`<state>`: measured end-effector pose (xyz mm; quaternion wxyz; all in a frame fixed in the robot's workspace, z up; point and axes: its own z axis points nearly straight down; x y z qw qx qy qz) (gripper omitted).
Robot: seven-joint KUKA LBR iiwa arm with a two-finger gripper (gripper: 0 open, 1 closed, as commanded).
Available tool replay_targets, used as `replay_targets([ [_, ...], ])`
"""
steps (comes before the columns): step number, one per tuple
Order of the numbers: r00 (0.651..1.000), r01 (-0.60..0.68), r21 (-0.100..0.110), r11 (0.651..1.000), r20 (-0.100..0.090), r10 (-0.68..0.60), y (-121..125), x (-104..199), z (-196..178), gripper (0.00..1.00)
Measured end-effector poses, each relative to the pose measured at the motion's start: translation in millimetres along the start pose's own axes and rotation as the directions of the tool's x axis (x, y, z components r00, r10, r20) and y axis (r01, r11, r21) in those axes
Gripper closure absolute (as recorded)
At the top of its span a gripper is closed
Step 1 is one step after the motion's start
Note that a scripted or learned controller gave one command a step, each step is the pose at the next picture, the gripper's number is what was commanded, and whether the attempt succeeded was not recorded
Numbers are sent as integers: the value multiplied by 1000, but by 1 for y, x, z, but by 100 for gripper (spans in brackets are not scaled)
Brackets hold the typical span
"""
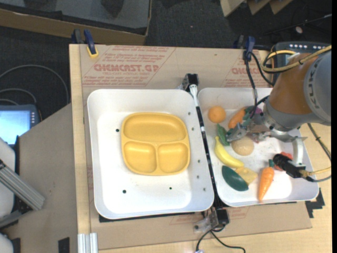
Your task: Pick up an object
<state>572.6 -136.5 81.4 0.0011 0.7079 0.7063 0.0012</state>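
Item: toy carrot (265, 179), lying at the right bin's (308, 193) front, beside a dark green piece (235, 177) and banana (227, 155). Gripper (246, 132) is hovering over the beige ball (243, 147); finger state cannot be told. Advice: centre over one piece, clear of neighbours.

A round orange ball (216, 114) sits near the back left corner of the right bin (305, 193), and a beige round thing (243, 147) lies in the middle with a yellow banana (226, 155) stretched out along its left side. A dark green piece (235, 178) lies near the front edge. An orange carrot (265, 181) lies just right of it, tip toward the front edge.
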Motion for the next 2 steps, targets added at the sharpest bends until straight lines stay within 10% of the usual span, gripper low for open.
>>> replay_targets([
  [1,1000,1,-4,1000,2,-1,1,0,-16,100],
  [2,1000,10,-6,1000,-1,-10,3,70,-109,100],
])
